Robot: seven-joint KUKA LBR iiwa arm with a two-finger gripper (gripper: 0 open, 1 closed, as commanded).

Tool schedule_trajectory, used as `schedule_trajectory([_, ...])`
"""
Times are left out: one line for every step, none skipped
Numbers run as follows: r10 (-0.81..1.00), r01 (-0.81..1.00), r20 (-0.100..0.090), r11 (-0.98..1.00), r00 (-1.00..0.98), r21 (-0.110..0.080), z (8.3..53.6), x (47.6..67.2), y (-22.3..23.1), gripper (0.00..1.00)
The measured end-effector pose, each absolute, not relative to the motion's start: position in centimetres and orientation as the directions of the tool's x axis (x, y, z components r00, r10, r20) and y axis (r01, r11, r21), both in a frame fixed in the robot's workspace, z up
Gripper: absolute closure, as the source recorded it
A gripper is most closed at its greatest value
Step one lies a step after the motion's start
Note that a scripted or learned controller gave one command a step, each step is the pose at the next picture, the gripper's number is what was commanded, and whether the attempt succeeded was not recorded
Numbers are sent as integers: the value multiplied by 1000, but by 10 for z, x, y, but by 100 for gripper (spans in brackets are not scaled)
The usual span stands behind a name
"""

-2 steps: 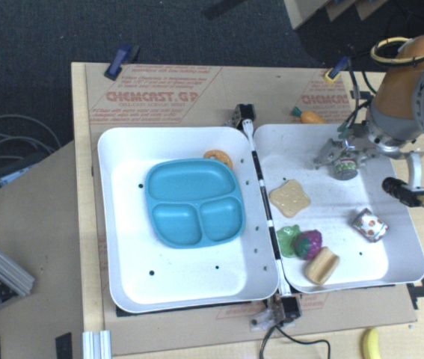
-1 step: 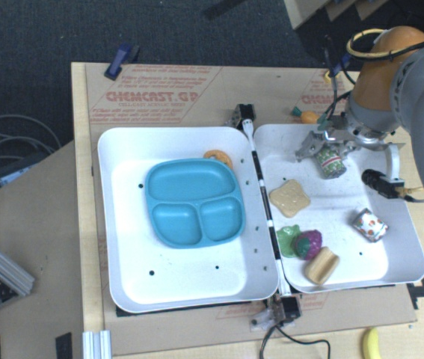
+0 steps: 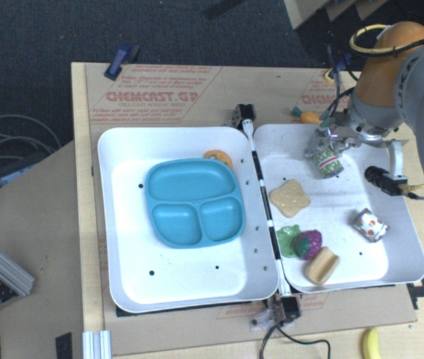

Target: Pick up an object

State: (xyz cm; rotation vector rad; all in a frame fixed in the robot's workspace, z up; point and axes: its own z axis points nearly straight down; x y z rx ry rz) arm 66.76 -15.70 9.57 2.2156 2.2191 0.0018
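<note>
My gripper (image 3: 330,149) hangs over the back of the right bin (image 3: 391,264), below the arm's orange band. Right under it is a small crumpled grey and green thing (image 3: 330,164); whether it is held cannot be made out. Further forward in the same bin lie a tan toast-shaped piece (image 3: 289,197), a green lump (image 3: 287,239) touching a purple bunch (image 3: 309,241), a tan roll (image 3: 321,266) and a small white and red box (image 3: 371,225).
The left bin (image 3: 122,200) holds a blue divided tray (image 3: 194,200) with an orange ring (image 3: 217,156) behind it. On the bench outside the bins are a blue clip (image 3: 122,60), a small orange and green item (image 3: 306,114) and a yellow thing (image 3: 371,343).
</note>
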Motion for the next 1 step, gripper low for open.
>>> schedule_trajectory([1000, 1000, 1, 1, -1, 3, 186, 655, -82, 100])
